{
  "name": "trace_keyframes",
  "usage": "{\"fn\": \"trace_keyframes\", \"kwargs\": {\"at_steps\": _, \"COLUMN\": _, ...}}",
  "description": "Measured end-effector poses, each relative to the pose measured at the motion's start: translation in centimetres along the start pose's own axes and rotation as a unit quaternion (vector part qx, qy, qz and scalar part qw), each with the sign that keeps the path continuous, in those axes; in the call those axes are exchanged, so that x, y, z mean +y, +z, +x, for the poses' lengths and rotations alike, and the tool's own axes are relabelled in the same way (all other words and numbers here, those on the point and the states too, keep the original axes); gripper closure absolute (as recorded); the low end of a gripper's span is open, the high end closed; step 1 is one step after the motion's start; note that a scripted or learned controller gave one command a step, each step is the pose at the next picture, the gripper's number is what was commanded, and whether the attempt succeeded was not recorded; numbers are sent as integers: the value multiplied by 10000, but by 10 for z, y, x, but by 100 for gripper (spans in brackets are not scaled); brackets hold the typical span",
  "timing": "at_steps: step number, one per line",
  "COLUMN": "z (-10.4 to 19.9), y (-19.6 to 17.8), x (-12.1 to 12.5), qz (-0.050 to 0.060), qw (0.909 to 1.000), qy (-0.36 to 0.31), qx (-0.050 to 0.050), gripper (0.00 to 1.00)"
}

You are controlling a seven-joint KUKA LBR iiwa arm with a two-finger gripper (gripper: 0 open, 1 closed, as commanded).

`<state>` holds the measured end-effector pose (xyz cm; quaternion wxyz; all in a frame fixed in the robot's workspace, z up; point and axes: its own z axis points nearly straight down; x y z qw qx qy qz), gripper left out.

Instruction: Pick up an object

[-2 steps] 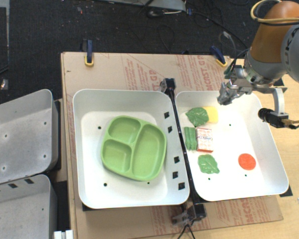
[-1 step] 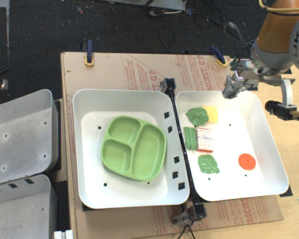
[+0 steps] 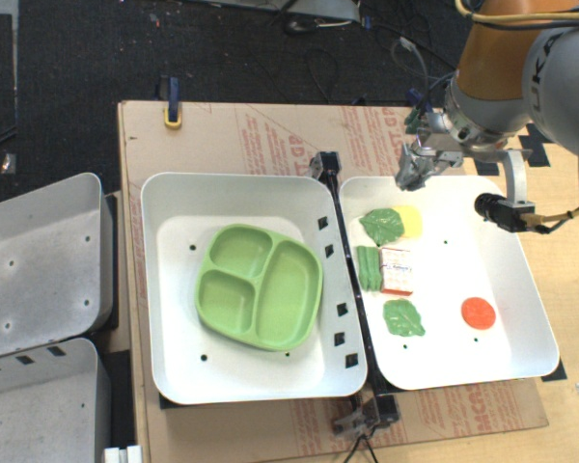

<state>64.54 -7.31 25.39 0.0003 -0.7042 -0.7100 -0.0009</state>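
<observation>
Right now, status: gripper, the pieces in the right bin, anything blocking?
Gripper above the right bin's far edge, holding nothing. Green pieces, small carton, orange disc lie untouched. Nothing in the way.

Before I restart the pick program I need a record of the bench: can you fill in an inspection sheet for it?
Surface: two white bins side by side on a board; left bin, right bin.
Job's things: right bin holds green leaf on a yellow piece, green strip, small card, second leaf, orange disc.
Clutter: green divided tray in the left bin.
Grippers: gripper above the right bin's far left corner, holding nothing seen.
Cables: black cables on the floor beyond the bench.
Surroundings: spare white bins at left, yellow clamp.
</observation>
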Motion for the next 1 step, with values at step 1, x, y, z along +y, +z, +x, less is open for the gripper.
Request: {"fn": "trace_keyframes", "kwargs": {"at_steps": 1, "z": 56, "y": -2, "x": 10, "qz": -9, "qw": 10000, "qy": 2, "qx": -4, "gripper": 100}}
